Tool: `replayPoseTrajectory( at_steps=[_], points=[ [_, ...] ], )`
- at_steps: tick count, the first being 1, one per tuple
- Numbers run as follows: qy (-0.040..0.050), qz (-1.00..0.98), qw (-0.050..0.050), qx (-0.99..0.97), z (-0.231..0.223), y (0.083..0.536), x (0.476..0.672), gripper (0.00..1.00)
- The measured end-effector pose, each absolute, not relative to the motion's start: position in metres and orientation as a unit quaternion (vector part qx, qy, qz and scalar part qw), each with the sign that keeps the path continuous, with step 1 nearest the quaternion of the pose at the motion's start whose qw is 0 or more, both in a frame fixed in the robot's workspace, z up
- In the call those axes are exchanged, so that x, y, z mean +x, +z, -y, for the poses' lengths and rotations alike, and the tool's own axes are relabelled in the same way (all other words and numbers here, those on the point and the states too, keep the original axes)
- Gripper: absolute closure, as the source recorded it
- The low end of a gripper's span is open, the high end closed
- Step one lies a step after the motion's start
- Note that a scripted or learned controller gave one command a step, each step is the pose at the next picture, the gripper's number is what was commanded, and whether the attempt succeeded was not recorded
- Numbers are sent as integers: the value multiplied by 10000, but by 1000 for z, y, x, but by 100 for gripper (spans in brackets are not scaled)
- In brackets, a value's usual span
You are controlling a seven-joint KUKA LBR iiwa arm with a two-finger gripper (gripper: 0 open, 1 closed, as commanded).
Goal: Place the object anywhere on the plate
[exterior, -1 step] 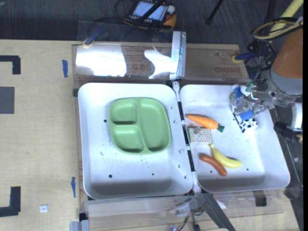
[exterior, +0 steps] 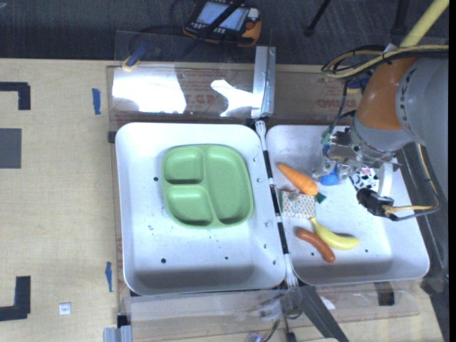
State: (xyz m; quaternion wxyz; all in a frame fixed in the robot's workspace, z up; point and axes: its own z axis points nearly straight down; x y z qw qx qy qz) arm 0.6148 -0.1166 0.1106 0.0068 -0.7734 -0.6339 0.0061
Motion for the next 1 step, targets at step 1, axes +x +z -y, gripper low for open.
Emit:
replayPoseTrajectory(
  at_steps=[1],
  points=[
    [-1, 6266, 1, -7793, 25, 184, 614, 100]
  ],
)
